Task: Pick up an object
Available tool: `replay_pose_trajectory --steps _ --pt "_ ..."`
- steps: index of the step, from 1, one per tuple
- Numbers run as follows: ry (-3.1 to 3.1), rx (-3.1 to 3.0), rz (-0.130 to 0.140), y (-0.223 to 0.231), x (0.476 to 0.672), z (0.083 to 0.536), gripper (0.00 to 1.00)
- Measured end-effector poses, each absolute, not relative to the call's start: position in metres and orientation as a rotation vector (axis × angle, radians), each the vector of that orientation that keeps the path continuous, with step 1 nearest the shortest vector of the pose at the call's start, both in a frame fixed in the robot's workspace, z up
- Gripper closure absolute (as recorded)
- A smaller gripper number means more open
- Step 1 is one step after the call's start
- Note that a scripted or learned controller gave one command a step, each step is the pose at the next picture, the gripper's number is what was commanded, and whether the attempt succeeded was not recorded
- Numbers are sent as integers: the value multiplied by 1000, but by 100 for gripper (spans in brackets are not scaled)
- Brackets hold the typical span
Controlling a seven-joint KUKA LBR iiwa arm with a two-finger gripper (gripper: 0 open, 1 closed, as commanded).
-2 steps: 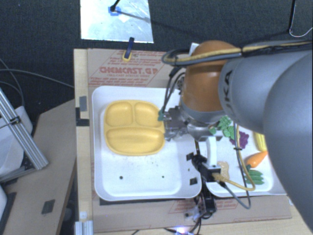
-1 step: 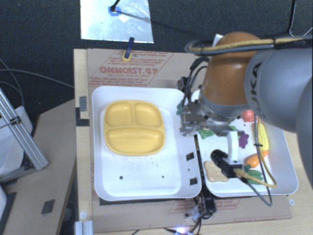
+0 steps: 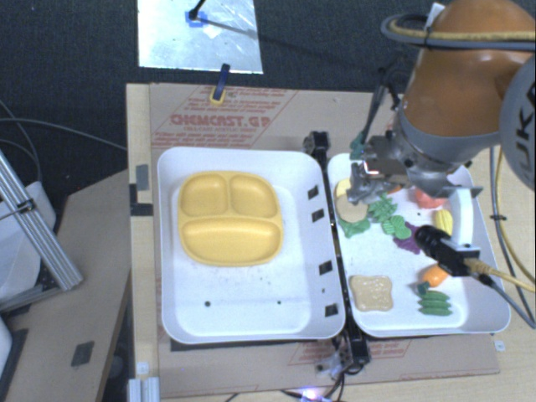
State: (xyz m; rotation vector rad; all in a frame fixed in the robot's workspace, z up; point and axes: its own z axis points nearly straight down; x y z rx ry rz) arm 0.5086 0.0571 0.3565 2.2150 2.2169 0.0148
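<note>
My gripper (image 3: 362, 189) hangs low over the far left part of the right bin (image 3: 496, 312), under the big orange and grey wrist. Directly below it lies a pale yellow round slice (image 3: 349, 211), partly covered by the gripper. Green leafy pieces (image 3: 386, 210) lie just to its right, and a smaller green piece (image 3: 355, 228) just in front. I see nothing held between the gripper and the bin floor.
The right bin also holds a purple piece (image 3: 406, 234), a yellow corn cob (image 3: 443, 221), a red piece (image 3: 430, 199), an orange carrot (image 3: 434, 275), a green pea pod (image 3: 434, 306) and a beige bread slice (image 3: 371, 292). A yellow divided plate (image 3: 229, 218) sits in the left bin (image 3: 243, 312).
</note>
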Motion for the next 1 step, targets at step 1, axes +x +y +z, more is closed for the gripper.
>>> replay_pose_trajectory --steps 1 --pt "2243 2202 13 199 489 391 100"
